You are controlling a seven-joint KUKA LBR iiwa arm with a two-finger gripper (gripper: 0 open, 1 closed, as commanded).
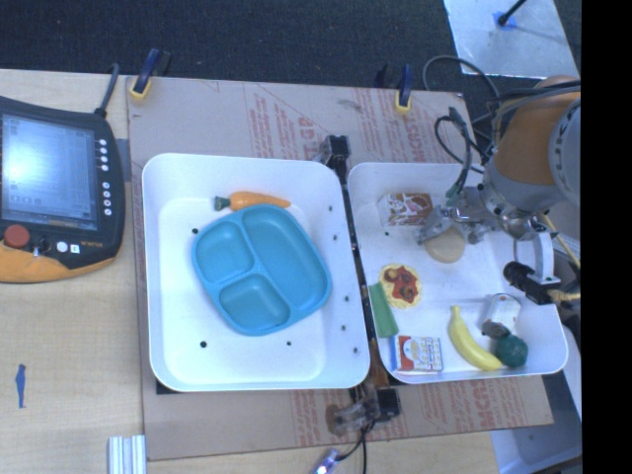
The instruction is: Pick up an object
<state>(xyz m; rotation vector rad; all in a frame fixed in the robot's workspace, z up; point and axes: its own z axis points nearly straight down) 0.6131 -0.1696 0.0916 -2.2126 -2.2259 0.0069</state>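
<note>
I am at the reaching step. My gripper [449, 227] hangs low over the back half of the right white bin [464, 176], just above a pale, rounded beige lump [445, 248] that looks like a small potato or bun. I cannot tell how my gripper is set, and I see nothing held in it. The lump lies loose on the bin floor, near a flat printed packet [407, 208] and a small round pizza toy [401, 283]; the yellow plastic banana [470, 341] lies well apart toward the front. Next, I judge, I need a straight descent centred on the lump, then a firm close, since its round shape may roll aside.
</note>
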